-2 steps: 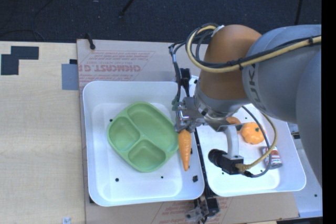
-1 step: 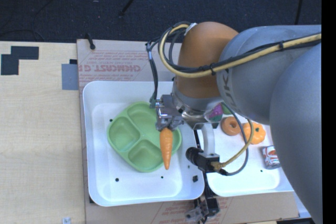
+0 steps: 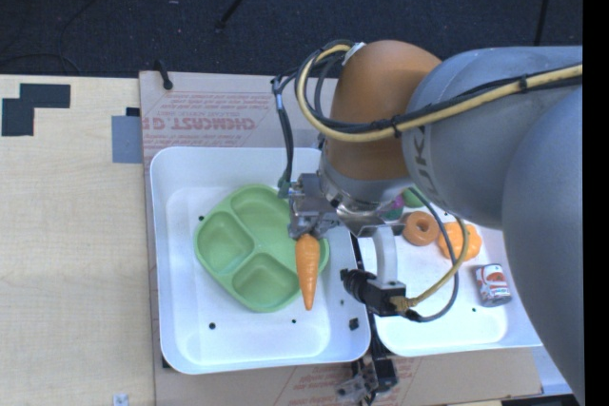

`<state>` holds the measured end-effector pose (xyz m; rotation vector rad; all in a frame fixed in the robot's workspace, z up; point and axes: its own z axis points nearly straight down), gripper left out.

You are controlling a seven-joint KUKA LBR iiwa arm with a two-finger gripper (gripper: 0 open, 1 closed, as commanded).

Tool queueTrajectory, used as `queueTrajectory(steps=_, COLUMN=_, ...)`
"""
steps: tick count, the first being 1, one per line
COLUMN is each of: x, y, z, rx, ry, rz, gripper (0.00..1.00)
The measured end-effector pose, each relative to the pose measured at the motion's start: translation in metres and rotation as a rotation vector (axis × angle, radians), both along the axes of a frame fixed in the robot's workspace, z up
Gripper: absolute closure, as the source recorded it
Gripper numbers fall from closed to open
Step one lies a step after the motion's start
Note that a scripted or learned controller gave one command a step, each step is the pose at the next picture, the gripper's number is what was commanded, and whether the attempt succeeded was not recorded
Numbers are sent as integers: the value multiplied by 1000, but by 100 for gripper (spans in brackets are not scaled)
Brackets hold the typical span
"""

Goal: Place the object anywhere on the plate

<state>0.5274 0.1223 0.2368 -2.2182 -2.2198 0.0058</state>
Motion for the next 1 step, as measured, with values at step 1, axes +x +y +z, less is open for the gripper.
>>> queueTrajectory(steps=1, x=0, y=0, z=0, rx=0, ry=0, rz=0, gripper=0)
